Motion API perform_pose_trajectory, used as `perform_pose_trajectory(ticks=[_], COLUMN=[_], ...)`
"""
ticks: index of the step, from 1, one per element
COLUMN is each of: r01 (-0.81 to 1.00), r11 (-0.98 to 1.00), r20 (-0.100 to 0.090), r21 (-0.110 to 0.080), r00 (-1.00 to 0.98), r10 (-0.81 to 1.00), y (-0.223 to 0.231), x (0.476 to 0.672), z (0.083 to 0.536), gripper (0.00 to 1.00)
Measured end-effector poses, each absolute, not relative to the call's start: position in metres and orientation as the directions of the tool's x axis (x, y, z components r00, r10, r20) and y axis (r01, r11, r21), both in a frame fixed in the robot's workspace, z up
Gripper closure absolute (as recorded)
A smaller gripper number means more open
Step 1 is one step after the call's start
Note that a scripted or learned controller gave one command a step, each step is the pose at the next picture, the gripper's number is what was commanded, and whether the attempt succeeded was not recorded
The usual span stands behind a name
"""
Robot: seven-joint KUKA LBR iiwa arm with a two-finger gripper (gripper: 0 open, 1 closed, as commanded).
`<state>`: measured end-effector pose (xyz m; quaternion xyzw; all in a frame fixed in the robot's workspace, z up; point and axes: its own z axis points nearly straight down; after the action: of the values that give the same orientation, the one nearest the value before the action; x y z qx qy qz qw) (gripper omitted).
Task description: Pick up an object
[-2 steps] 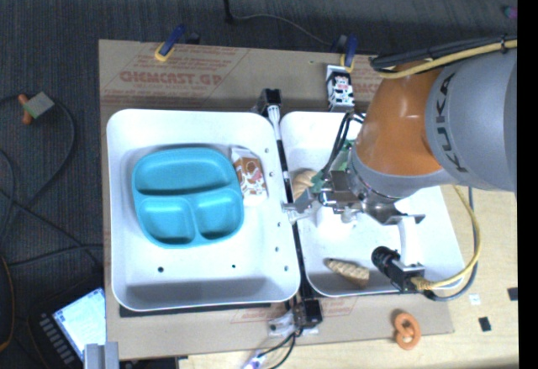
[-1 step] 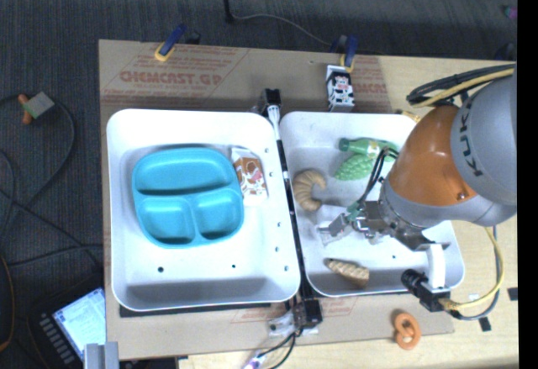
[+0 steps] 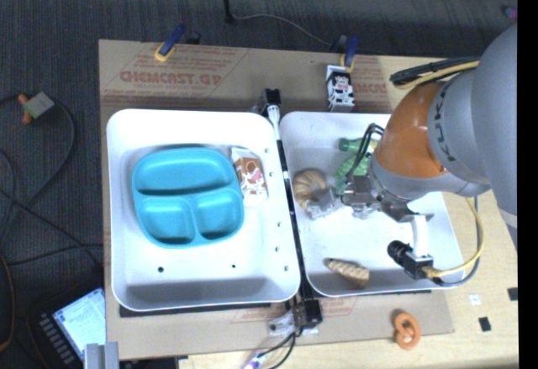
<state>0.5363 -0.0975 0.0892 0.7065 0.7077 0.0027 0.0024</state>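
At the left of the counter (image 3: 168,77) we saw the left bin (image 3: 122,216) holding a blue divided tray (image 3: 187,195), with a small printed packet (image 3: 250,176) just beside the tray's right edge. In the right bin (image 3: 370,285) a tan, shell-like object (image 3: 308,183) lay near the left wall, with a greyish lump (image 3: 319,205) touching its near side. The pincer (image 3: 360,195) hung just to the right of these two, low over the bin, so the likeliest target lay directly to its left. We could not tell whether the pincer was open or closed. A green object (image 3: 348,164) sat just beyond the pincer. A brown tapered piece (image 3: 348,271) lay near the bin's near wall, long axis running left to right.
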Motion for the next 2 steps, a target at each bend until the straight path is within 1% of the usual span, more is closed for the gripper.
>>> perform_pose_trajectory(ticks=[1,2], r01=[1.000,1.000], r11=[0.001,0.002], r20=[-0.001,-0.001], r21=[0.007,0.003], r00=[-0.001,-0.002], r10=[1.000,1.000], y=[-0.098,-0.060], x=[0.536,0.605], z=[0.099,0.185], gripper=[1.00,1.00])
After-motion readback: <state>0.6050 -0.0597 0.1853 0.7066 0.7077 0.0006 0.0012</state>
